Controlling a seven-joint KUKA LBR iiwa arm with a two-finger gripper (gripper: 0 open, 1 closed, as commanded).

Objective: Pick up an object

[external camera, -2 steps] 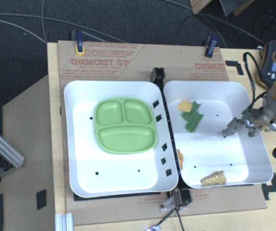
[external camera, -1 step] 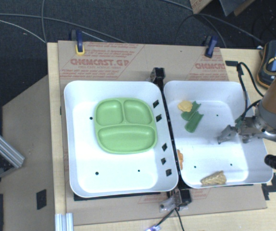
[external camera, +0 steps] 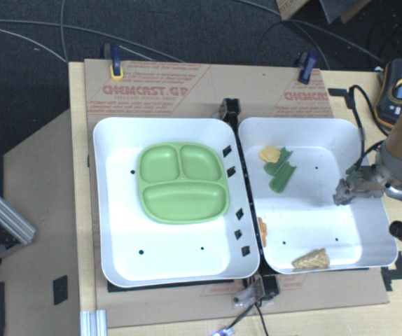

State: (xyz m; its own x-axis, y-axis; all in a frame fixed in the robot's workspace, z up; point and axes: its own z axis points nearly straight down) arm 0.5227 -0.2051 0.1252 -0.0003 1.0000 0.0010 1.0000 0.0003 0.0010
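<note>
In the right bin (external camera: pixel 341 135) lie a yellow piece (external camera: pixel 269 155) and a green piece (external camera: pixel 283 173) side by side near the far left part. A tan bread-like piece (external camera: pixel 311 260) rests at the near rim. A small orange bit (external camera: pixel 262 231) sits against the bin's left wall. My gripper (external camera: pixel 346 192) hangs over the right part of this bin, well to the right of the green piece, with no object seen in it.
The left bin (external camera: pixel 117 215) holds a green divided plate (external camera: pixel 183 182). Black clips (external camera: pixel 230 108) line the divider between the bins. Blue clamps (external camera: pixel 116 59) hold the board at the back. Cables run across the dark floor behind.
</note>
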